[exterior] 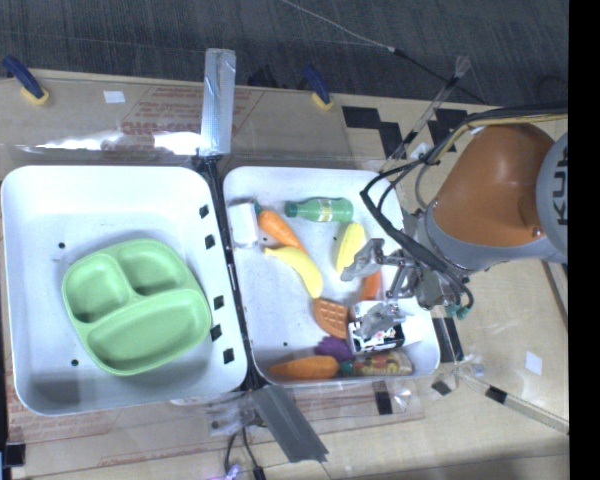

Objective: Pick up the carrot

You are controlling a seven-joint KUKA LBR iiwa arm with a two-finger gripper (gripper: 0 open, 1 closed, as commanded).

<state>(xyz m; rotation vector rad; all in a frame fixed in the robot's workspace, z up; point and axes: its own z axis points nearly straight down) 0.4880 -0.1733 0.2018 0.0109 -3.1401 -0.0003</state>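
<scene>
Claw (372, 288) low in right bin (242, 268), grip state unclear; carrot (303, 368) lies free against near wall.

The arm (490, 193) reaches in from the right, hand (380, 288) lowered.

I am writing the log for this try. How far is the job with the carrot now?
Done: the gripper is already over the right bin, among the toy food. In hand: nothing visible. Left: the carrot lies at the bin's near edge, apart from the gripper, so reaching, grasping and lifting it remain.
</scene>
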